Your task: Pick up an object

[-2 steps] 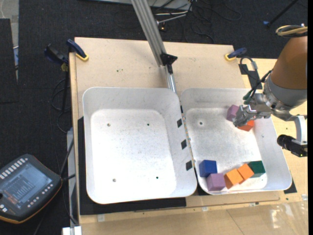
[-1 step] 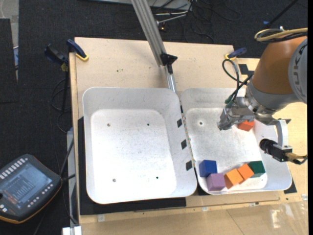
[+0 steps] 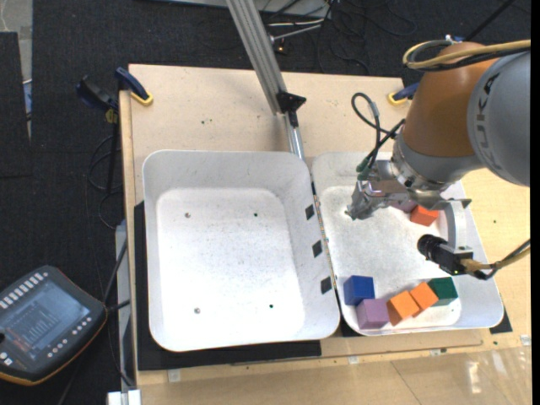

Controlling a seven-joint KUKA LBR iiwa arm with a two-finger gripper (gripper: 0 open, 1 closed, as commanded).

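Where the desk [image 3: 211,108] carries its two white bins side by side, the left bin [image 3: 169,226] holds only dark specks, and all five blocks sit in the right bin [image 3: 337,243]. Four cluster at its near edge: one blue block [image 3: 359,288], one purple block [image 3: 372,313], one orange block [image 3: 404,304] and one green block [image 3: 442,291]. A fifth, red-orange block [image 3: 424,216], lies farther back beside the gripper [image 3: 364,202], whose fingers' opening I cannot tell.

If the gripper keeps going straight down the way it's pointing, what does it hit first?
Most likely the bare floor of the right bin. The gripper points down over its upper part, apart from the blocks, though depth is hard to judge.
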